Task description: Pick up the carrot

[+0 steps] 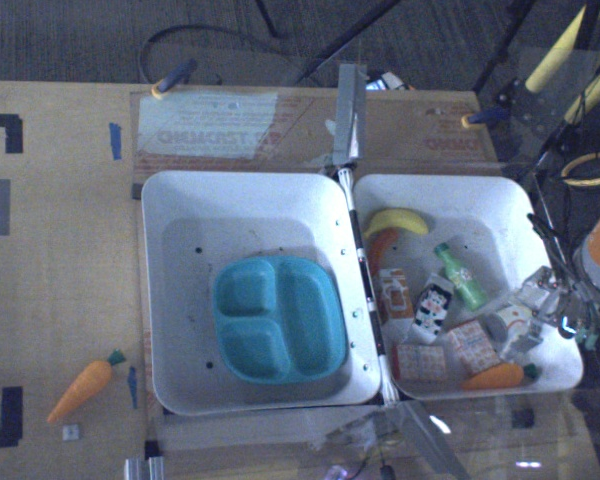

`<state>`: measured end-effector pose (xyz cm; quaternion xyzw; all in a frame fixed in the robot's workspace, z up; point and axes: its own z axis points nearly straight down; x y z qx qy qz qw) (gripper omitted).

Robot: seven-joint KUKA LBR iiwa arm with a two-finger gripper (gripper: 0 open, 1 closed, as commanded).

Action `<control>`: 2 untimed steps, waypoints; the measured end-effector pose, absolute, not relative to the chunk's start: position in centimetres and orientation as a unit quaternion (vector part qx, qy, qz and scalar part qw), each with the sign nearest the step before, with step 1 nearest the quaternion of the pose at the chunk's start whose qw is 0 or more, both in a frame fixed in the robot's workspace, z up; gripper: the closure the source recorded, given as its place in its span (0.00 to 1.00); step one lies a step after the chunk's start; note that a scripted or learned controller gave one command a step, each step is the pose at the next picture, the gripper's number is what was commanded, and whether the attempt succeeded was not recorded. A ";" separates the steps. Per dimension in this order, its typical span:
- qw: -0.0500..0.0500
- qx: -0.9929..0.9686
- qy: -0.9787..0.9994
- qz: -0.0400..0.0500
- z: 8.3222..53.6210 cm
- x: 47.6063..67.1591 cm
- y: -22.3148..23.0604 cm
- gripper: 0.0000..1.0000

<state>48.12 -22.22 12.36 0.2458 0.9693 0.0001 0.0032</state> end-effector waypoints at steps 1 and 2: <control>0.004 0.126 0.992 0.000 23.7 48.1 -22.4 0.00; 0.002 -0.049 0.999 0.000 17.9 48.1 -22.3 0.00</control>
